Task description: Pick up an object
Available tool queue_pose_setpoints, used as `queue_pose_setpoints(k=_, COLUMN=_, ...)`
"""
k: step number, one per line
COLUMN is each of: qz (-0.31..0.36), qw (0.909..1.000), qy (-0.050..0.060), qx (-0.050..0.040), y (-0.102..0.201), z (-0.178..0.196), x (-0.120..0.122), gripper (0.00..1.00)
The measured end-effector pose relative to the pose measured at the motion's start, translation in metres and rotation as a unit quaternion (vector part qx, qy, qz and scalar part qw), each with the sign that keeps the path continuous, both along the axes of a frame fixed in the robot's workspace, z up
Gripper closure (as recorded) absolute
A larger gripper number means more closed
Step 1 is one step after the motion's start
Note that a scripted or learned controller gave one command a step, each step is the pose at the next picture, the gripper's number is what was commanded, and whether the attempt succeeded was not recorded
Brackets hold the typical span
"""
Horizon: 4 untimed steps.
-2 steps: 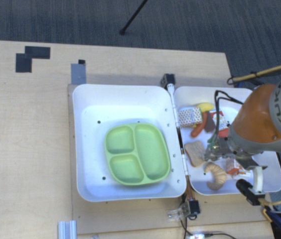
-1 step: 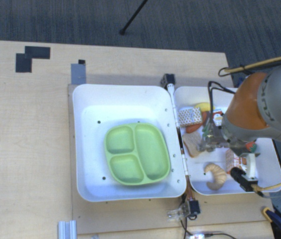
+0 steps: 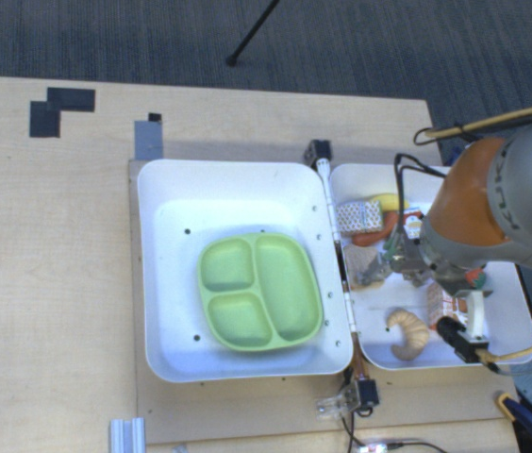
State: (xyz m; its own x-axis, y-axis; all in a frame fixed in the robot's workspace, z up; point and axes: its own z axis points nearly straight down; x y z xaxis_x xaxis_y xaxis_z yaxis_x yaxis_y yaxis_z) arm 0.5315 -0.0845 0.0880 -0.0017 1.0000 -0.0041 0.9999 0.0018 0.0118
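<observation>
The right bin point(image 3: 507, 324) holds several small objects. A tan croissant-shaped piece point(image 3: 409, 331) lies near its front wall. A silver-grey packet point(image 3: 358, 217) sits at the back left, with a yellow item point(image 3: 386, 202) and a red item point(image 3: 372, 238) beside it. A printed red-and-white wrapper point(image 3: 443, 303) lies partly under the arm. My gripper point(image 3: 377, 269) is low in this bin's left part, just in front of the red item and behind the croissant piece. The arm's orange band point(image 3: 464, 206) hides the bin's back right.
The left bin point(image 3: 167, 253) holds a green divided plate point(image 3: 258, 291). A ridge point(image 3: 337, 253) separates the two bins. Cables point(image 3: 492, 352) run along the right bin's front right corner. Black tape marks point(image 3: 58, 111) lie on the wooden bench at far left.
</observation>
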Motion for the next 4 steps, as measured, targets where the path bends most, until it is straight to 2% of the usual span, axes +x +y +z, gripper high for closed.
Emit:
queue_pose_setpoints(k=1, qz=0.002, qw=1.0, qy=-0.002, qx=0.0013, y=0.002, z=0.012, x=0.002, gripper=1.0)
queue_pose_setpoints(k=2, qz=0.001, qw=1.0, qy=0.004, qx=0.0014, y=-0.065, z=0.082, x=0.02, gripper=1.0)
queue_pose_setpoints(k=3, qz=0.001, qw=1.0, qy=0.005, qx=0.0018, y=-0.065, z=0.081, x=0.02, gripper=0.0)
queue_pose_setpoints(k=4, qz=0.001, qw=1.0, qy=0.001, qx=0.0011, y=-0.029, z=0.0, x=0.005, gripper=0.0)
